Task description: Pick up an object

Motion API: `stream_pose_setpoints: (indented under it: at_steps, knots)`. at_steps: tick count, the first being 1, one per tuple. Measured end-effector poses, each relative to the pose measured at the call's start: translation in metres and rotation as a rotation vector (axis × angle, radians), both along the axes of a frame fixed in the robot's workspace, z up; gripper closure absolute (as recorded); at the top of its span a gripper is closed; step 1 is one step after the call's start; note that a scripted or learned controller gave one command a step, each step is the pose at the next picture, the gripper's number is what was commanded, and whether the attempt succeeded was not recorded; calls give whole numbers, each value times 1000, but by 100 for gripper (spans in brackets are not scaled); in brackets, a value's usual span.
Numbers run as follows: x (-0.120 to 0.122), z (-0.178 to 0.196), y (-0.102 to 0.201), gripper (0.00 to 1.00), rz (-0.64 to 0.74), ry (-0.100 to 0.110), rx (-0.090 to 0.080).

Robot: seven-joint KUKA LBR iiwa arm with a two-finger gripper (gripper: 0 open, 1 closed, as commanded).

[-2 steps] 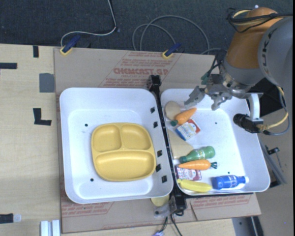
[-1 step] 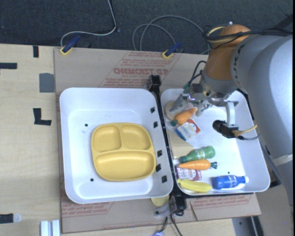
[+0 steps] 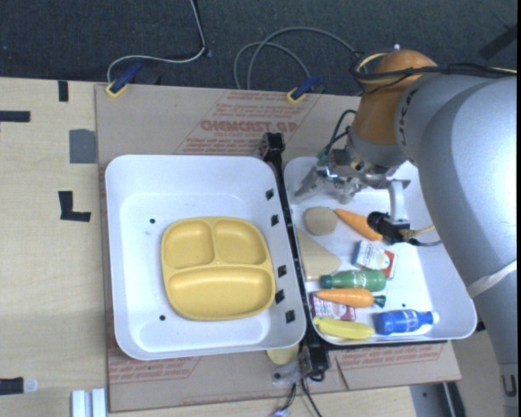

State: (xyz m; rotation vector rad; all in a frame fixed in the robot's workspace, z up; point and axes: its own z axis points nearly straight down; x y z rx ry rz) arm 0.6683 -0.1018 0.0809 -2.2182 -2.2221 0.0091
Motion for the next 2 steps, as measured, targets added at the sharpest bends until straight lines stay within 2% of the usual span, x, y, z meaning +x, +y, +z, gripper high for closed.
stream_pose_setpoints:
  at_steps: [1, 2]
  knots:
    - [-53, 5, -87, 0, -7, -9, 0]
    - [-19, 4, -35, 0, 4, -9, 0]
